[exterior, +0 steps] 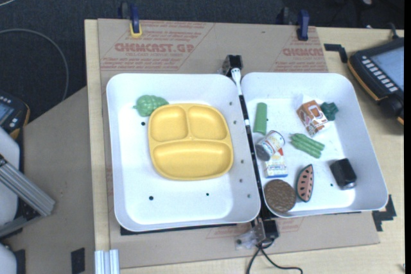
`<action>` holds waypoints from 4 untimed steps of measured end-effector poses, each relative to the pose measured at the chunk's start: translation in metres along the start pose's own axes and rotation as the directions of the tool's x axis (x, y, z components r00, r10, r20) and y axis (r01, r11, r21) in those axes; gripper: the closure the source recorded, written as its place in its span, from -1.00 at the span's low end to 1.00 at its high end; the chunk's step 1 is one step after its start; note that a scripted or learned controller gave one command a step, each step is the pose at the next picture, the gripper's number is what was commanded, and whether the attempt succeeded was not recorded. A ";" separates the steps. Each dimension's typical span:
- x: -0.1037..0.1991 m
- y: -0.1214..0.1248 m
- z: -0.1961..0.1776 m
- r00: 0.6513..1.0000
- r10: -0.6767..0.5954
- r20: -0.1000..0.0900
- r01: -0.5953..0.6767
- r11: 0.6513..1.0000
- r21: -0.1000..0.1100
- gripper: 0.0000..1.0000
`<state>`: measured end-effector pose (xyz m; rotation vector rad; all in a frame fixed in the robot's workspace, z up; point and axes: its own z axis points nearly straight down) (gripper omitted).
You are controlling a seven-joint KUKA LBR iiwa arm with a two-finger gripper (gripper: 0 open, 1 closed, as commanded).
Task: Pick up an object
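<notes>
judging by looks, the green cylinder in the right bin seems light, stiff; grip across its middle; claw state unknowable.

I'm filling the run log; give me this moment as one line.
left bin: yellow divided plate, green toy | right bin: can, black block, watermelon slice | nothing lifted

— What is sitting in the left bin?
— A divided plate is lying in the middle, a leafy toy touching its far left corner.
— And the right bin?
— A can is lying near the left wall, a cylinder behind it, a disc in front. A carton is sitting at the back, a block at the right.
</notes>
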<state>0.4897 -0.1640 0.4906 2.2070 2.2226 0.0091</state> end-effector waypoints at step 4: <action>-0.060 -0.012 0.015 1.000 0.012 -0.003 -0.012 1.000 0.016 1.00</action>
